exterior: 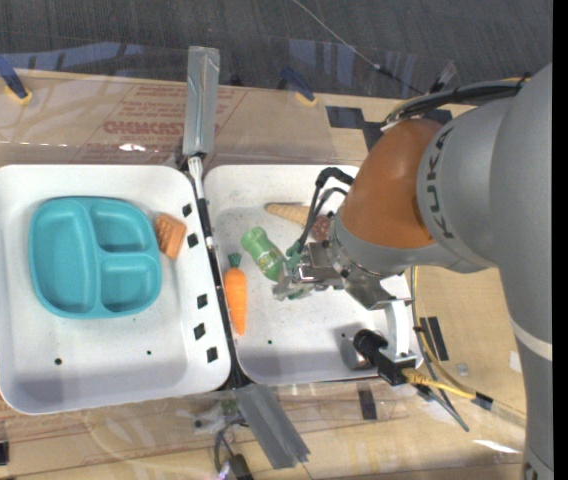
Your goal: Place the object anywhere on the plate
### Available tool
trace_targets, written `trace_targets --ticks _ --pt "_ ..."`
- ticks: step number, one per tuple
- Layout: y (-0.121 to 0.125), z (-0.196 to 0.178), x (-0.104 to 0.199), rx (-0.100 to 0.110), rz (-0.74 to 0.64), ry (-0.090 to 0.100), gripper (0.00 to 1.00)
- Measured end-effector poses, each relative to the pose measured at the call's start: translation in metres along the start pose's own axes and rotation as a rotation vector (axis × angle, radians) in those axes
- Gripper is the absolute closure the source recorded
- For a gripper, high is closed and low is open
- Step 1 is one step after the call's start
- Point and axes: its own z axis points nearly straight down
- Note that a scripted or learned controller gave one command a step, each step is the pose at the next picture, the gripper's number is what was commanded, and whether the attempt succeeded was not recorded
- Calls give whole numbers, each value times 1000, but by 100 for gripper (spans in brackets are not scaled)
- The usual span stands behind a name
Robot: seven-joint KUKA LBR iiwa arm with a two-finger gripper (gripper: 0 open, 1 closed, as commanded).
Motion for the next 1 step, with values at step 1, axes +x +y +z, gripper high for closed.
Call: trace_targets --ticks 1 --pt "12 0 81 0 -9 0 100"
